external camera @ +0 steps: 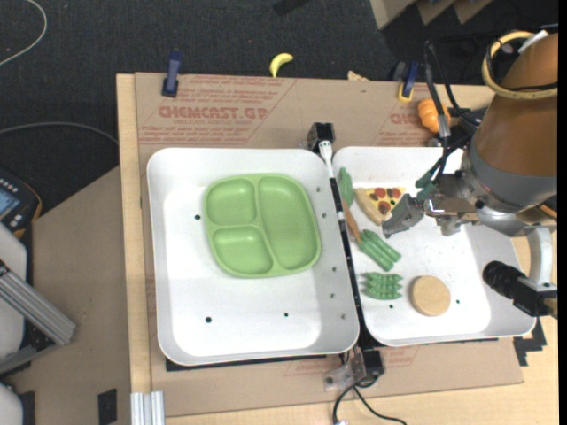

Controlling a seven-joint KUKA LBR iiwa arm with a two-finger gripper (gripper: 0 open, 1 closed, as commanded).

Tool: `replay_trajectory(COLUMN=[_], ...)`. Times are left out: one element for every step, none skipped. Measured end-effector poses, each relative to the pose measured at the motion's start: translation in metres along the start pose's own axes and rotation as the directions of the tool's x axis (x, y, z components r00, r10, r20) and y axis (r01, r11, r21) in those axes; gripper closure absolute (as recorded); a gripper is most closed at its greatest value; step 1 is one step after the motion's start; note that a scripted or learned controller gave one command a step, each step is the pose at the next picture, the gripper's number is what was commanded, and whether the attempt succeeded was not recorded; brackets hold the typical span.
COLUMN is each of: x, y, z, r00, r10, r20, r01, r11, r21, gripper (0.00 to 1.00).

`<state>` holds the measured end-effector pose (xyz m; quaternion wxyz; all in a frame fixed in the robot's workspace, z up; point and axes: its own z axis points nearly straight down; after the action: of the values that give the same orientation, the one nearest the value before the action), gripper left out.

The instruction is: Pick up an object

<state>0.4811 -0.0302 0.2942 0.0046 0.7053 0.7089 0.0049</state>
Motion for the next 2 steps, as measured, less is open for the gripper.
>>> replay_trajectory(x=[0.028, 0.114], y=[0.000, -0.003], z=[-0.059, 0.018], r00=[1.000, 1.000], r10=[0.001, -0.004], r20=[0.000, -0.002], r01=[-0.001, 0.004], r11=[1.000, 1.000], r21=[0.005, 0.023], gripper=[0.00, 0.00])
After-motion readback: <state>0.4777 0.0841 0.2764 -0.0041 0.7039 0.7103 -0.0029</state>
